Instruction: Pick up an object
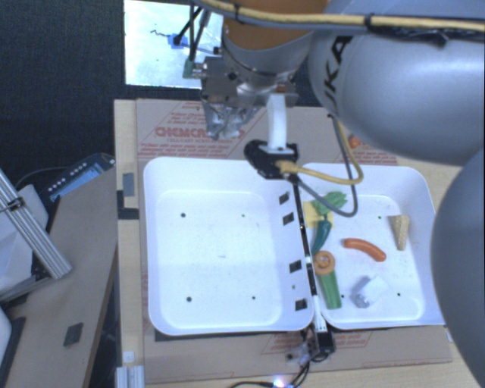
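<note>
- Two shallow white plastic bins [170,227]
- One orange sausage-shaped toy [364,248]
- One tan cone [399,230]
- One green-stalked toy carrot [327,276]
- One small grey-white block [367,291]
- One green leafy toy [326,206]

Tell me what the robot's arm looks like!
The arm is big, round and smooth, mostly shiny grey, with dark letters on its side. An orange band wraps it above the wrist. A yellow cable runs along the top. At the end sits a small metal tool.
</note>
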`<state>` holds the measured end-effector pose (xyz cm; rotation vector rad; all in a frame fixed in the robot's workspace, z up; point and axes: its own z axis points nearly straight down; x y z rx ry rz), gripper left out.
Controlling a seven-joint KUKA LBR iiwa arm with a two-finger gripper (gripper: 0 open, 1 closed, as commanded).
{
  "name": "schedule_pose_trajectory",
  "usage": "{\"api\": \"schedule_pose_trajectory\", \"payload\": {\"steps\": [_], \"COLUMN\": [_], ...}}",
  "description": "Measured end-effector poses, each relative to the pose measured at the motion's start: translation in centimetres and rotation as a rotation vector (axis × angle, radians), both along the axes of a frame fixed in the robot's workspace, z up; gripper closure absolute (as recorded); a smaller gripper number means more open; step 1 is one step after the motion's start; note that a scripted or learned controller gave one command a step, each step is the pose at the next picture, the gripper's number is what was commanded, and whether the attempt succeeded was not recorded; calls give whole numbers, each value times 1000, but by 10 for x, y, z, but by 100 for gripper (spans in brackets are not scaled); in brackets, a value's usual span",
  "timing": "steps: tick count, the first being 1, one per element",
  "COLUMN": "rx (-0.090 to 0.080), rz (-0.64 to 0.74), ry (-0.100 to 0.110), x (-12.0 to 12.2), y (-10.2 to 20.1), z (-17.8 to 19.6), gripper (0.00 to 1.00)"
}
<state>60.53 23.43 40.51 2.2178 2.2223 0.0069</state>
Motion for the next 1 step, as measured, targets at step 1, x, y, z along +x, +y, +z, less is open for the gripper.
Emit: {"api": "schedule_pose_trajectory", "payload": {"steps": [1], "rx": [-1], "rz": [-2], "ry": [0], "x": [30], "y": [0], "z": [1], "gripper": [100]}}
